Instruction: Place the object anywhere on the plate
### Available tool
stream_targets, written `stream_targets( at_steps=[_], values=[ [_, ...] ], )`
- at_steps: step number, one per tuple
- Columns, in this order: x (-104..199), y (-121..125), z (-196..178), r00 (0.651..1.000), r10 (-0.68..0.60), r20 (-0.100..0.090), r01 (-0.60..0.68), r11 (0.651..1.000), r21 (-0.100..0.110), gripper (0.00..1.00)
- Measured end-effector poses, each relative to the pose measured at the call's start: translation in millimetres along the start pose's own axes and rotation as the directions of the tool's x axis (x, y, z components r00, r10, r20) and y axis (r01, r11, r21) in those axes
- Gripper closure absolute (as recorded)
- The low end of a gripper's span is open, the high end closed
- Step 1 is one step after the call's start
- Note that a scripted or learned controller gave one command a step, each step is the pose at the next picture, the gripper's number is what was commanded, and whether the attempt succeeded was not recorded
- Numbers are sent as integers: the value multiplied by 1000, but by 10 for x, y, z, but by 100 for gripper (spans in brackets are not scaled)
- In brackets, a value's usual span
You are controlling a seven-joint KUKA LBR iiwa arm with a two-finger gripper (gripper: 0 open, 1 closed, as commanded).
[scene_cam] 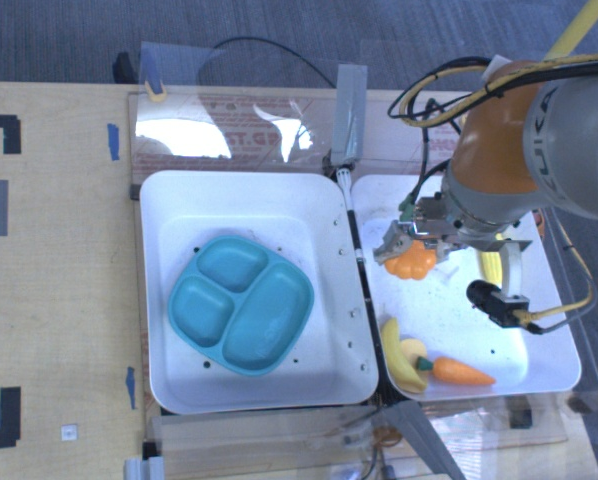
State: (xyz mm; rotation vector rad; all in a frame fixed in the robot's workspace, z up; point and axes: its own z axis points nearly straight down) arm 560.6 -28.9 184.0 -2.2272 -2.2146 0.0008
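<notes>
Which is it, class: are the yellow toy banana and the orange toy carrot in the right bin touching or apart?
Touching. The camera view shows the orange toy carrot with its green leafy end lying against the yellow toy banana, no gap between them.

Two white bins (159, 298), one blue plate (241, 305), one banana (399, 353), one carrot (461, 372), one orange pepper (412, 263).

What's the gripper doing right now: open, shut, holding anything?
Gripper: over the right bin, shut on an orange toy pepper that shows between its fingers.
</notes>
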Motion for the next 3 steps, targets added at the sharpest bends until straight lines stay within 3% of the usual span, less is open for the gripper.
stream_targets(
  at_steps=[1,2,3],
  values=[
    [546,-58,-504,996,91,-1,-91,996,-6,100],
    [1528,-441,290,878,479,5,-479,877,11,100],
    [1505,-425,268,876,483,3,-483,876,7,0]
  ],
)
